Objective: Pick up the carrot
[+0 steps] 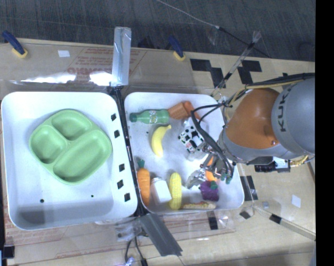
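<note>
1. Claw [203, 176] sits low in the right bin [155, 101], near that bin's front right corner. Whether it is apart or together cannot be told; wrist and cables cover most of it.
2. Nothing is clearly seen between its tips. A small orange piece shows right by the claw, too hidden to name.
3. Purple grapes [210, 190] lie just beside the claw, toward the bin's front edge.
4. Carrot [143, 185] lies at the right bin's front left corner, along its left wall, green top pointing back. It is apart from the claw.
5. Between carrot and claw: a white block [162, 191] touching the carrot, then a corn cob [175, 190].
6. A thin yellowish item [199, 205] lies along the front wall.
7. Further back: one banana [158, 139], one green bottle [150, 116], one orange-brown item [181, 110] at the back wall, one black-and-white patterned object [190, 137].
8. Left bin [22, 204] holds one green divided plate [71, 145], three compartments.
9. Count: two bins, one carrot, one corn cob, one banana, one bottle, one grape bunch, one plate.
</note>
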Robot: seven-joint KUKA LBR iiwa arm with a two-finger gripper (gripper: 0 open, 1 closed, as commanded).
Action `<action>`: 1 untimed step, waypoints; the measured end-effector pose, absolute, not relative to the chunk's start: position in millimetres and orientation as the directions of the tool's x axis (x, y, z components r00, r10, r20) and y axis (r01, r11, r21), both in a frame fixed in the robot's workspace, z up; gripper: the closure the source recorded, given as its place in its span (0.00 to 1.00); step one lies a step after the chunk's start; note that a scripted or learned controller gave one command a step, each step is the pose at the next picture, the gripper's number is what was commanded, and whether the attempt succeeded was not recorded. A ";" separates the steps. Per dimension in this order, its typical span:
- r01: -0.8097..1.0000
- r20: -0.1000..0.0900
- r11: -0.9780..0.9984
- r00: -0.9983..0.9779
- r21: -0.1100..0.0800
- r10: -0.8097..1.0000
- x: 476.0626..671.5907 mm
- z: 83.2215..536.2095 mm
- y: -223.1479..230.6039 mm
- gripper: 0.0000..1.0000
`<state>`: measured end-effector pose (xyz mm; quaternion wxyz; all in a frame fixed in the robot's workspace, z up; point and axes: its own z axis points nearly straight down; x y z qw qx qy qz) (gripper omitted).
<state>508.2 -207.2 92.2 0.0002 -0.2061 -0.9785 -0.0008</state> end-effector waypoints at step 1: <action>0.396 -0.001 0.918 -0.918 0.002 0.396 510.0 102.6 -205.9 1.00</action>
